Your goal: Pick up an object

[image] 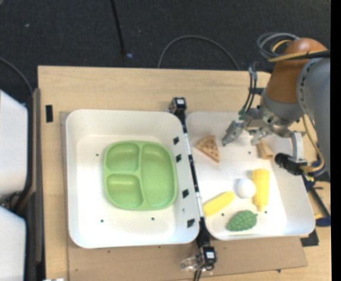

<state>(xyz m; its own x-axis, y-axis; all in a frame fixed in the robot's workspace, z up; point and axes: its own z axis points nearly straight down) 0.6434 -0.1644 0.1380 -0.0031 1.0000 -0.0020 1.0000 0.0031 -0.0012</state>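
While the grey arm [310,92] is reaching in from the right, its gripper [244,132] is hanging over the back part of the right bin [214,122] with its two fingers spread open and nothing between them. A pizza slice toy [208,148] is lying just to the left of the gripper. Nearer the front, a white egg [245,187] is sitting just beside a yellow corn cob [261,187], with a yellow banana [218,203] and a bumpy green toy [241,220] close by. The left bin [82,127] is holding a green plate [140,175] with three sections. Both bins are sitting side by side on a light wooden bench [100,86]. Black cables [114,16] are lying on the dark floor behind it
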